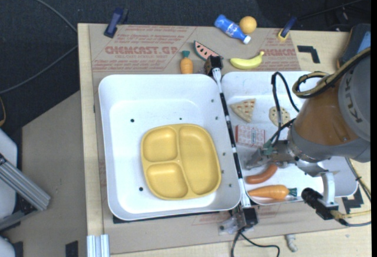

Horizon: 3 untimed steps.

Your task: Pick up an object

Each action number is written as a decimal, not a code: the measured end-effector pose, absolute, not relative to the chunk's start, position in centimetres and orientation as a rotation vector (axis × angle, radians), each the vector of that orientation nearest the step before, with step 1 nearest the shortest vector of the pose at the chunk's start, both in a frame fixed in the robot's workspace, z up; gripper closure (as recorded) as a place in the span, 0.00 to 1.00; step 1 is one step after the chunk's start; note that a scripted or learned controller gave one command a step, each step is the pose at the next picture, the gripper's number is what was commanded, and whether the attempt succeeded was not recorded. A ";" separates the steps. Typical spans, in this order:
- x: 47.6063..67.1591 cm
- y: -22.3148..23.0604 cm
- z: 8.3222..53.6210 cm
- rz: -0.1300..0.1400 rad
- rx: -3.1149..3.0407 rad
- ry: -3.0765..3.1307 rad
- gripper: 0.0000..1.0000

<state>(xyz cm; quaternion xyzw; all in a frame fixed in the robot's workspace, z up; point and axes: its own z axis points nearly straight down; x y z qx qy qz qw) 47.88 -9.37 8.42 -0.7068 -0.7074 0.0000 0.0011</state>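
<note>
The right bin point(259, 82) holds a sausage point(261, 174), a carrot point(270, 193), a pizza slice point(244, 109), a small round cookie point(278, 114) and a red-and-white packet point(250, 135). My gripper point(263, 158) is low in this bin, its tip just above the sausage and below the packet. The grey arm with its orange band point(321, 117) covers the bin's right half. The left bin point(118, 96) holds a yellow divided plate point(180, 161).
On the board behind the bins lie a banana point(246, 61), a watermelon slice point(204, 49), a small carrot point(187, 65), a blue bottle point(231, 28) and an orange ball point(248, 24). Black cables loop over the arm near the right bin's back.
</note>
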 end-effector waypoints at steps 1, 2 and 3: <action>47.9 -9.4 8.4 0.000 -2.221 -2.220 0.00; 47.9 -9.9 8.4 0.000 -2.221 -2.221 0.00; 47.9 -10.0 8.4 0.000 -2.221 -2.221 0.00</action>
